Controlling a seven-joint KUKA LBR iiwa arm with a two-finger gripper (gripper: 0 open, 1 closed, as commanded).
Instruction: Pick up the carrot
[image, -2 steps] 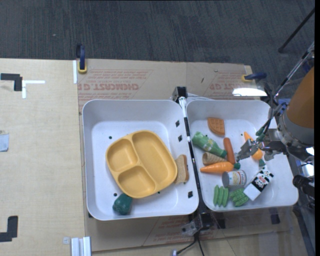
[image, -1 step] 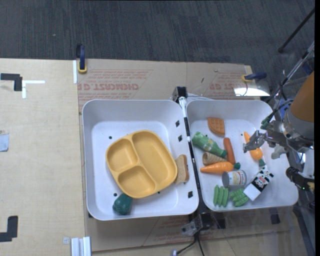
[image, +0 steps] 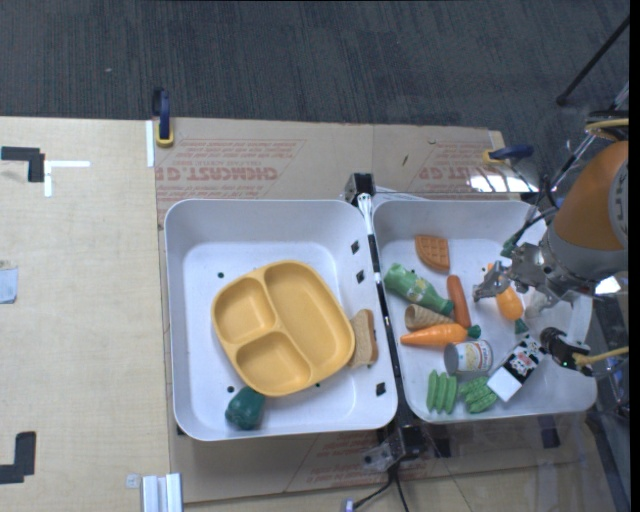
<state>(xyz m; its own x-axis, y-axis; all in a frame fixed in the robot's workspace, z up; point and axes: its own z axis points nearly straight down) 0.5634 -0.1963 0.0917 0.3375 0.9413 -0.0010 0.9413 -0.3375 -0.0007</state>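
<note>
The carrot (image: 436, 336) lies in the right bin (image: 560, 402), near its middle, pointing left with its green top toward the right. It sits in a tight cluster: a cone (image: 426, 316) touches it from above, a sausage (image: 458, 297) lies just behind, and a can (image: 470, 356) rests against its lower right side. A green bottle (image: 414, 286) and a waffle (image: 433, 252) lie farther back; pea pods (image: 458, 392) lie toward the front.

The gripper (image: 505, 290) stands over the right part of the same bin, apart from the carrot and to its right. An orange piece (image: 510, 303) sits at the fingertips. Whether the jaws are spread, closed, or pinching that piece cannot be told from this view.

Risks:

- Wrong target. The orange piece matches the carrot in colour and lies nearest the gripper. A descent here likely takes it instead.
- Crowding. Cone and can leave little room beside the carrot; a finger may land on a neighbour and push the carrot aside.
- Slip. The carrot tapers; a grasp near the tip may squeeze it out.
- A carton (image: 521, 364) lies near the approach path and may be knocked.
</note>
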